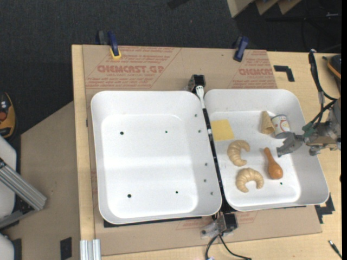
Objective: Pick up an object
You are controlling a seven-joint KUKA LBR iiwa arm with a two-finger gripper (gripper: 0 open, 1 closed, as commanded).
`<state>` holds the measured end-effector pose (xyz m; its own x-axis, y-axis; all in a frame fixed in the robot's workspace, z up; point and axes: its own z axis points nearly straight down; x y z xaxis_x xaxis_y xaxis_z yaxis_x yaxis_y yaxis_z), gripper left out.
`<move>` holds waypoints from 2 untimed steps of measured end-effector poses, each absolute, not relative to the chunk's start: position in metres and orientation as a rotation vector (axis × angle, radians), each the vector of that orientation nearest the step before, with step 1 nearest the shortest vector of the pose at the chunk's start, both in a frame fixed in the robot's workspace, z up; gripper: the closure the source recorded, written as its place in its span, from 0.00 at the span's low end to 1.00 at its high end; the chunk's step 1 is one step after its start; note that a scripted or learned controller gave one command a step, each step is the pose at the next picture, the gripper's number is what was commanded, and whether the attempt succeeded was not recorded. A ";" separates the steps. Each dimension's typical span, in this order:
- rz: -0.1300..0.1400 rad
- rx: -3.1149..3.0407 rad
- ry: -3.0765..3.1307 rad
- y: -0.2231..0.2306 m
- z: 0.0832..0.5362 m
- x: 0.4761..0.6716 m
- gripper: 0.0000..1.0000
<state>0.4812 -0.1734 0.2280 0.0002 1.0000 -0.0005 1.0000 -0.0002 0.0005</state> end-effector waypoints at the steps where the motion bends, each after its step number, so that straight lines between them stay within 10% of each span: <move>1: -0.007 2.227 2.233 -0.148 0.098 0.510 0.00; 2: -0.005 2.229 2.222 -0.165 0.083 0.476 0.00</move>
<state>0.4764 -0.1652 0.0832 0.0033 1.0000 0.0020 1.0000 -0.0033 -0.0066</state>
